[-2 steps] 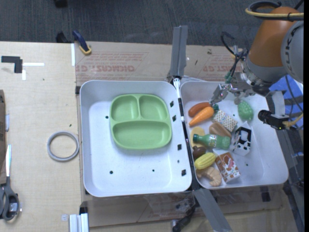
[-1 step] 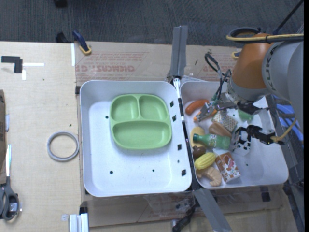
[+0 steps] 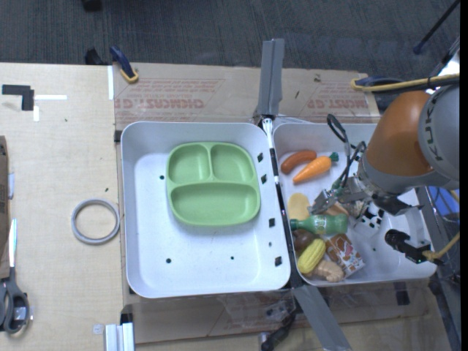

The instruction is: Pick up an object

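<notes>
dark carpet floor (image 3: 219,13), wooden bench (image 3: 58,159)

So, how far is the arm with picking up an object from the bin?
Done: the arm has reached into the right bin, and its claw sits low over the pile, near the green bottle and the corn. In hand: nothing visibly; I cannot tell whether the claw grips anything. Left: grasp and lift. The carrot and the green tray lie apart.

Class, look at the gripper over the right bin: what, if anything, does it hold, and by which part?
It cannot be told. The gripper is down among the toy foods, near the green bottle, but no item shows between its fingers.
</notes>
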Tool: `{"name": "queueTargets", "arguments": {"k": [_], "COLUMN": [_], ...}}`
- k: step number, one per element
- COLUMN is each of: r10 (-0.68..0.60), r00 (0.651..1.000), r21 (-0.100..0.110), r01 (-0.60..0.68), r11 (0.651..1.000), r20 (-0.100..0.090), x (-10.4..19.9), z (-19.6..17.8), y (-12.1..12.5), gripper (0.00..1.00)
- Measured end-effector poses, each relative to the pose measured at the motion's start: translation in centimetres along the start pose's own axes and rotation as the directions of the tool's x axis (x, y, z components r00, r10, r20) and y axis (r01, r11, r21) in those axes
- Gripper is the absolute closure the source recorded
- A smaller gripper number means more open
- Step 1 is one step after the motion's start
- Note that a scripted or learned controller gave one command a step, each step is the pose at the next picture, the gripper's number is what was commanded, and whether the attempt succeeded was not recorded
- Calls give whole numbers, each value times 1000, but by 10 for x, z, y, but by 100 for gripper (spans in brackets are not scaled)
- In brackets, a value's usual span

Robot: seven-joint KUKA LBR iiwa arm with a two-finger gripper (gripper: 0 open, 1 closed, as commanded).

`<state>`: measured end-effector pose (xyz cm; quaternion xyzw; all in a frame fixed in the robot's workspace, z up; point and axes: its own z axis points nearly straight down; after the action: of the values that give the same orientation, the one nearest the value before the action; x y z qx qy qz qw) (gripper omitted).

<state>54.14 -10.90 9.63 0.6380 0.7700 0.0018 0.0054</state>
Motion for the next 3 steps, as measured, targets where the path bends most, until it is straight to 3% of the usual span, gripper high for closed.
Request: {"name": "queueTargets", "arguments": {"k": [1, 2, 3], "r10": [4, -334, -333], "r00": [1000, 943, 943], "r21": [-2, 8, 8], "r01": [-4, 334, 334], "r11": [1000, 943, 943], "r20": [0, -8, -9], "x": [-2, 39, 39], "z": [-10, -137, -137], "y": [1, 64, 64], "gripper": [100, 100, 0]}}
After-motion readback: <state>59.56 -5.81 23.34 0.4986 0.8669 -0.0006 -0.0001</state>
